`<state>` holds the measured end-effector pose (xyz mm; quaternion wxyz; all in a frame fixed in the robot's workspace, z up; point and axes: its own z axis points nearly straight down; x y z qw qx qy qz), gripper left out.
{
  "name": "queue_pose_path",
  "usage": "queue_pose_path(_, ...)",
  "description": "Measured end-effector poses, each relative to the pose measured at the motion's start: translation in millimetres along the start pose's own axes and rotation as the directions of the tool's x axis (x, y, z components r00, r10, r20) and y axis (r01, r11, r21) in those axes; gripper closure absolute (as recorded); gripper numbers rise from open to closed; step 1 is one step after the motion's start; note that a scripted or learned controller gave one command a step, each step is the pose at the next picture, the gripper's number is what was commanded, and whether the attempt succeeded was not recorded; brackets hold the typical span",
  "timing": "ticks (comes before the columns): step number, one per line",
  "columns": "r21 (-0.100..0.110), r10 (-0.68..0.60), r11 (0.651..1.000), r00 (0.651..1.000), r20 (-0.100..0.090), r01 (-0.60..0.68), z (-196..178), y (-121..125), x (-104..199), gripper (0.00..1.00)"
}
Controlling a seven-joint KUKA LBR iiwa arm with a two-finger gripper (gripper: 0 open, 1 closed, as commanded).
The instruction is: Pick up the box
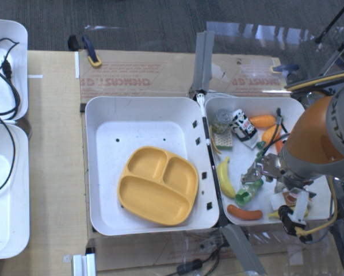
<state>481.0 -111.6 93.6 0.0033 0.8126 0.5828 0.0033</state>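
The grey arm with its orange band (pixel 313 134) reaches over the right-hand shallow white bin (pixel 215 105). Its two-finger gripper (pixel 258 174) hangs near the bin's middle, above a green bottle; how far it is open I cannot tell. The small black-and-white patterned box (pixel 241 124), probably a carton, lies toward the bin's far edge, beyond the gripper, its long axis slanted.

Wooden bench (pixel 51 154), two white bins (pixel 97 154), seemingly cardboard (pixel 137 76) beneath
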Motion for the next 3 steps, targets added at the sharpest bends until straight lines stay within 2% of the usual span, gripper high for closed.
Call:
queue_pose_path(1,0.011,0.065,0.998,0.998,0.004,-0.065,3,74,-11,0.0)
queue_pose_path(2,0.013,-0.001,1.0,1.0,0.002,0.001,3,50,-16,0.0)
queue_pose_path(3,0.065,0.013,0.998,1.0,0.019,-0.014,8,158,40,0.0)
